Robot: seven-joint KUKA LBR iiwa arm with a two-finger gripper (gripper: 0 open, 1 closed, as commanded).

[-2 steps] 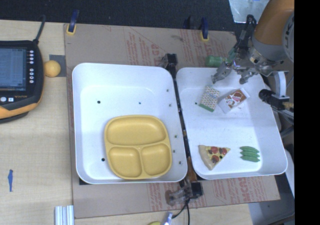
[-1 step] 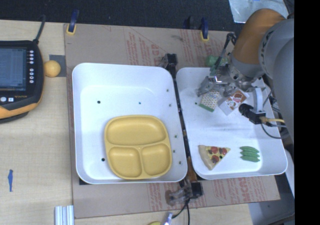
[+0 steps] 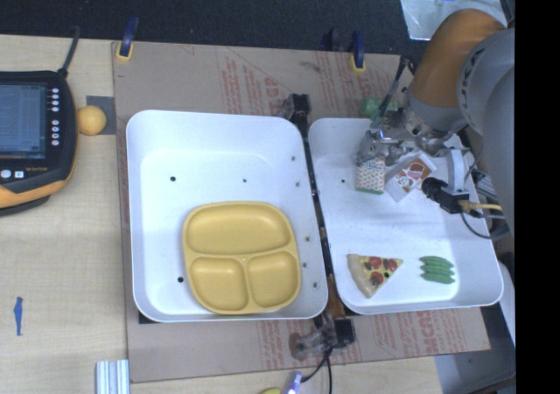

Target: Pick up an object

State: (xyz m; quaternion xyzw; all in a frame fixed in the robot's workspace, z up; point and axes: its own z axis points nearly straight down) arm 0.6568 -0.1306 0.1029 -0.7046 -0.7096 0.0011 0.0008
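My gripper (image 3: 378, 152) is low over the far part of the right bin (image 3: 472, 296), reaching in from the right. Directly below it stands a small pale box with a dotted pattern (image 3: 370, 178), touching or nearly touching the gripper's tip. Beside that box on the right lies a white packet with red and orange print (image 3: 408, 179). A toy pizza slice (image 3: 374, 271) lies near the right bin's front, and a green pea pod (image 3: 437, 269) is to its right. I cannot see anything held off the bin floor.
A yellow divided plate (image 3: 241, 256) sits in the left bin (image 3: 166, 147). A pendant with a screen (image 3: 31, 140) and a yellow ball (image 3: 91, 119) lie left of the bins. Clamps (image 3: 357, 49) hold the cardboard at the back.
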